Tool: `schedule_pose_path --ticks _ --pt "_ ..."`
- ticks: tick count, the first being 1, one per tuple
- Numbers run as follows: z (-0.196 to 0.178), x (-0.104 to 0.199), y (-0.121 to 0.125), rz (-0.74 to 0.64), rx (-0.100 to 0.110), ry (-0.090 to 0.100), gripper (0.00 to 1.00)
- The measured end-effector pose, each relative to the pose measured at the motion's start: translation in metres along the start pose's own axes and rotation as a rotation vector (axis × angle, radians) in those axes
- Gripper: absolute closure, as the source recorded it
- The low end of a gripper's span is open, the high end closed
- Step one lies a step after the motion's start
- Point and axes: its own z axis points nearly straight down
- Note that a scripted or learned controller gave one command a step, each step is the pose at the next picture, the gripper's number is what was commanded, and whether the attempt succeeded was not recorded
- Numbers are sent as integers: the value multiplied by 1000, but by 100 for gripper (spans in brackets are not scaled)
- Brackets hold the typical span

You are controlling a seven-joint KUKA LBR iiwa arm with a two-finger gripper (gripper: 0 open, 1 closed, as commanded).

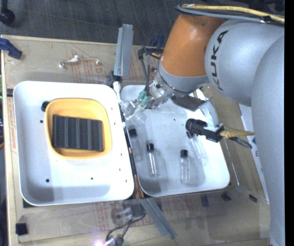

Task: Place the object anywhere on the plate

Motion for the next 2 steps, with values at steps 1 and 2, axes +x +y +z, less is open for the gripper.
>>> schedule_pose_path --ticks 1,2 --pt "37 79 95 -31 2 0 100" --pt "56 82 76 -301 4 1 100"
